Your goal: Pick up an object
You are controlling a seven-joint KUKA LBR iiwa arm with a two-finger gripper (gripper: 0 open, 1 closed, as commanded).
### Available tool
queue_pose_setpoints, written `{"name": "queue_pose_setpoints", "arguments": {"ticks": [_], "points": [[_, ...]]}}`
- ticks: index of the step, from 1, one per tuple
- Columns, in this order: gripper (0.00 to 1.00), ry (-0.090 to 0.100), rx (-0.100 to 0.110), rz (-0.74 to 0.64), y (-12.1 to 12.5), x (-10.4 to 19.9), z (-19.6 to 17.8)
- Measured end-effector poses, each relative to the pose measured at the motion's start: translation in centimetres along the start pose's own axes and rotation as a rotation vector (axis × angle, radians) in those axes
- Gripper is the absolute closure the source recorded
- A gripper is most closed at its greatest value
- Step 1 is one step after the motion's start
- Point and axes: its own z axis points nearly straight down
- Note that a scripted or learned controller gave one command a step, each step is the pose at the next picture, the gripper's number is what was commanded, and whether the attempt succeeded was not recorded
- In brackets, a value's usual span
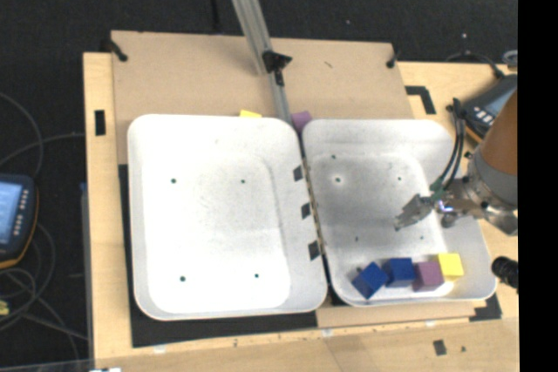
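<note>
From above, the bench (218,74) carries two shallow white bins side by side. The arm (499,154) comes in from the right, and its pincer (417,212) hangs over the right bin (366,152), near that bin's right wall. Whether the pincer is spread or pressed together cannot be told; nothing shows between its tips. Along the right bin's near edge sit four blocks in a row: a dark blue block (369,279), a blue block (401,271), a purple block (428,274) and a yellow block (451,265), all below the pincer and apart from it. The left bin (209,213) lies beside it.
</note>
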Motion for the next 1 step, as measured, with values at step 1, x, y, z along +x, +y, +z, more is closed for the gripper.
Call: {"name": "queue_pose_setpoints", "arguments": {"ticks": [1], "points": [[0.0, -0.001, 0.006, 0.003, -0.27, 5.33, 12.21]]}}
